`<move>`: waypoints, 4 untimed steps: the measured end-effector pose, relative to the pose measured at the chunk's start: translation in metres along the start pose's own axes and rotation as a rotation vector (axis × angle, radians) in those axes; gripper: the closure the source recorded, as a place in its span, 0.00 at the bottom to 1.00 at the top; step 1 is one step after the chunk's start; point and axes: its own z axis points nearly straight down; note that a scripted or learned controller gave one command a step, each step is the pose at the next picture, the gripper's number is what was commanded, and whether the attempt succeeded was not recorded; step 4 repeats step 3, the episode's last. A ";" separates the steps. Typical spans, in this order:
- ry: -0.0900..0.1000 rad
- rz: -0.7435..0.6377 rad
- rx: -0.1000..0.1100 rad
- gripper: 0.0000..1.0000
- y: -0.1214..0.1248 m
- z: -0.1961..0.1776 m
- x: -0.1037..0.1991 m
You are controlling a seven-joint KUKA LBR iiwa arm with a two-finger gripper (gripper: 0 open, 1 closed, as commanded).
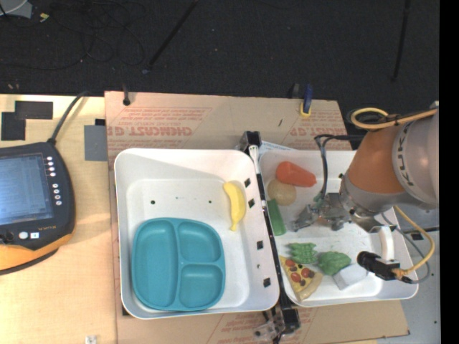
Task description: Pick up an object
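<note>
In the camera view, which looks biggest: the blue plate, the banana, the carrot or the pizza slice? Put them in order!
1. Blue plate, far the biggest.
2. Banana.
3. Carrot and pizza slice look about alike, so I won't rank them.

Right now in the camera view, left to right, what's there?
Black handheld tablet with orange trim → teal plastic divided tray → yellow toy banana → green stick-shaped toy → orange toy carrot → tool → grey arm with orange band.

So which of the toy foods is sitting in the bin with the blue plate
The yellow banana. It lies alone by the right wall of the left bin, above the blue plate; the other toy foods are in the right bin.
</note>
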 end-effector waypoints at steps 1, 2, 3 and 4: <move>0.000 0.000 -0.002 0.00 0.048 -0.002 -0.001; 0.001 0.001 0.004 1.00 0.046 -0.011 -0.002; 0.003 -0.006 -0.005 1.00 0.020 -0.107 0.085; 0.003 -0.006 -0.005 1.00 0.020 -0.107 0.085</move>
